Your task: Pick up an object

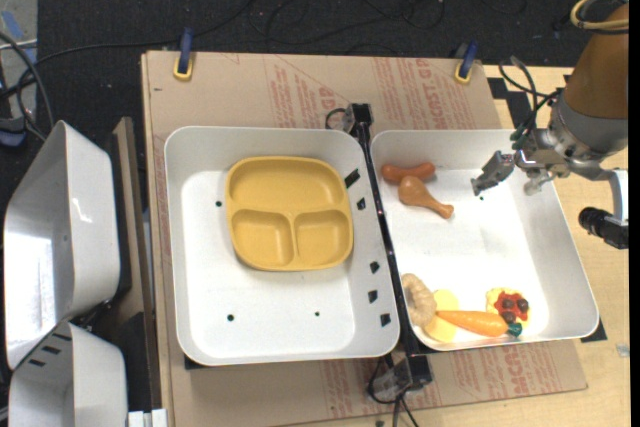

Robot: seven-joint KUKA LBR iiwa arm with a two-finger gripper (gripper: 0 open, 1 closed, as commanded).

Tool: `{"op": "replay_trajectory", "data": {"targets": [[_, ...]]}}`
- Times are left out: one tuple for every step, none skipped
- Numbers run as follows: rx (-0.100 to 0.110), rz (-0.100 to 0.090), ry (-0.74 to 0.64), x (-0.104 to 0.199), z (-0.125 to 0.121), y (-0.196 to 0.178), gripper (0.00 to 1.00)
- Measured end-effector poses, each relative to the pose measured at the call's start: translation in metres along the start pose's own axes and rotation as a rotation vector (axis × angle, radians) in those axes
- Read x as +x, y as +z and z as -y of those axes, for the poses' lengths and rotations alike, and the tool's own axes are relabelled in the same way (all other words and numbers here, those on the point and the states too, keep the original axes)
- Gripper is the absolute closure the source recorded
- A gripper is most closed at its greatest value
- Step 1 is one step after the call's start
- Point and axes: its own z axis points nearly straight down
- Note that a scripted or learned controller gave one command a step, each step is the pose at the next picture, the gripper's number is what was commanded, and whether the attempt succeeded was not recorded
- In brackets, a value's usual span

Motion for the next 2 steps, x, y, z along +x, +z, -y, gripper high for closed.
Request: {"op": "replay_trajectory", "data": {"targets": [[0.001, 0.0, 0.003, 0.004, 0.01, 0.059, 0.0], [-0.002, 0.001, 0.003, 0.005, 0.01, 0.091, 0.0]]}}
